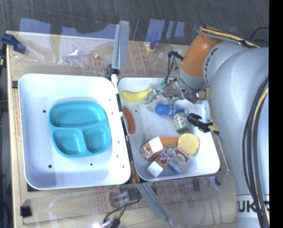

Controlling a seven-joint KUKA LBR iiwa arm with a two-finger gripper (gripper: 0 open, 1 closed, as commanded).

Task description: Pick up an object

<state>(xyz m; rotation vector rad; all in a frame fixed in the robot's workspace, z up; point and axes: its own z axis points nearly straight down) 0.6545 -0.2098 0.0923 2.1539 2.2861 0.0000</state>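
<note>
Grey arm (236,103) looms closest to us, its gripper (167,91) low at twelve o'clock in the right bin (212,167), between the banana (136,96) and blue bottle (166,109). We cannot tell the fingers' state. We judge a crowded grasp risks nudging both aside and closing on nothing.

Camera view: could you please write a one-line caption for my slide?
KUKA arm's gripper low in the right bin by a banana; blue divided tray in the left bin.
</note>
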